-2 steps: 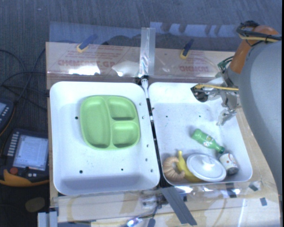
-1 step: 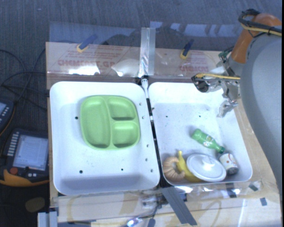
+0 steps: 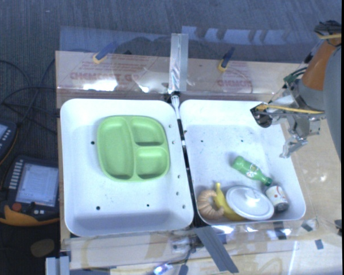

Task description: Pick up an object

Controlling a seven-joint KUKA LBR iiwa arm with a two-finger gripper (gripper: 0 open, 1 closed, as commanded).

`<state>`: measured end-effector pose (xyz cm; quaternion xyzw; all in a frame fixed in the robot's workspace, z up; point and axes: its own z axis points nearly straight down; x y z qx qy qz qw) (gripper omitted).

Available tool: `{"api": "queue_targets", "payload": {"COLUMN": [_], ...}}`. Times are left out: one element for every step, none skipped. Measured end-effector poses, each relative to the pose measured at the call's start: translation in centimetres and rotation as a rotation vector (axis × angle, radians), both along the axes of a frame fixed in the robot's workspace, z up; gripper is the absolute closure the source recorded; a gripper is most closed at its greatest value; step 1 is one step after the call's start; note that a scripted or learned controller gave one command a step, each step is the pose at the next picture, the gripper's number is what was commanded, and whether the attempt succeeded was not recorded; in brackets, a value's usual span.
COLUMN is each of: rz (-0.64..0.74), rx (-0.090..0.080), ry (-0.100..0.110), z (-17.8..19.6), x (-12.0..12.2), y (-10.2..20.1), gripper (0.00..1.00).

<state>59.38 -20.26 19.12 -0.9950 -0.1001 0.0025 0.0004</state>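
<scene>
Bottle awaiting pickup: a green bottle (image 3: 251,171) lies on its side in the right bin (image 3: 215,148). It should be light, stiff and slick, and best gripped across its body. A small can (image 3: 277,197) crowds its cap end, while a white bowl (image 3: 249,203), a banana (image 3: 220,197) and what may be a bun (image 3: 207,205) sit near. The claw (image 3: 289,149) hangs beside the bin's right wall; its spread cannot be told.

- You have one fixed camera above the bench (image 3: 318,176), looking down at a slant — far enough to hold the left-hand bin (image 3: 80,199) and right-hand bin (image 3: 218,125) whole.
- The gripper (image 3: 292,144) shows at your right edge.
</scene>
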Motion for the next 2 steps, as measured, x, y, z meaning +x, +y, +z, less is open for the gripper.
{"api": "queue_targets", "payload": {"rz": [0.051, 0.000], "rx": [-0.001, 0.000], "ry": [0.000, 0.000], "z": [-2.3, 3.2], "x": [6.9, -0.7], "y": [-1.6, -2.1], "gripper": [0.00, 0.00]}}
